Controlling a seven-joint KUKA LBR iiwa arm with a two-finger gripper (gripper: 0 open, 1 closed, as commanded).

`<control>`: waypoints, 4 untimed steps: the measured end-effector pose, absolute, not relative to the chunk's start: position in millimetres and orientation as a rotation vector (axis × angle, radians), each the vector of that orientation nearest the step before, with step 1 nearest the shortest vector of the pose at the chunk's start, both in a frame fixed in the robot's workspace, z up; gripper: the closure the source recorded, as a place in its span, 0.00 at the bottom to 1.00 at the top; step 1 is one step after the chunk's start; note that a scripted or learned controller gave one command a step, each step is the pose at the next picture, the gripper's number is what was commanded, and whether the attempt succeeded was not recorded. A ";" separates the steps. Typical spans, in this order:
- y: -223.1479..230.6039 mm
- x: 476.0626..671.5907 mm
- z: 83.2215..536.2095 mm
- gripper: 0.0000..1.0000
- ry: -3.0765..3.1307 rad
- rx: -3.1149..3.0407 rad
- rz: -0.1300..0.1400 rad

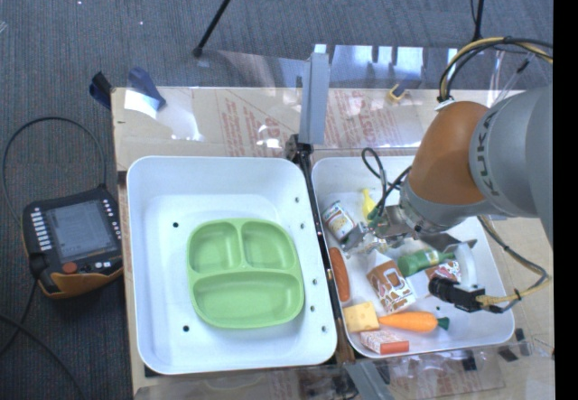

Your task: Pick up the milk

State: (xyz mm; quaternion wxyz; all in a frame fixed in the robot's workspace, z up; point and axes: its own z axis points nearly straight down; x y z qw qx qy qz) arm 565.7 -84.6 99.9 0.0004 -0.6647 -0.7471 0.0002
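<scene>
Camera view has the gripper (pixel 377 231) low in the right bin (pixel 499 299), near that bin's centre; whether its fingers are spread or pressed together cannot be told. At 6 o'clock of it, close by, lies the milk (pixel 391 286), a small brown-and-white carton on its side. A carrot (pixel 413 321) sits at the milk's 5 o'clock. A green divided plate (pixel 245 273) rests in the left bin (pixel 153 209).

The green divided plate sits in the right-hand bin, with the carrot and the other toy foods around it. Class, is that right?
Not quite. The camera view shows the green divided plate in the left bin, by itself. The carrot and the other toy foods lie in the right bin, where the arm reaches in.
</scene>
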 end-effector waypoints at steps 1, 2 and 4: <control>-95.5 493.5 86.2 0.00 -2.475 -1.927 0.002; -96.5 492.9 94.4 1.00 -2.467 -1.932 0.004; -5.2 476.1 237.3 1.00 -2.327 -2.106 0.003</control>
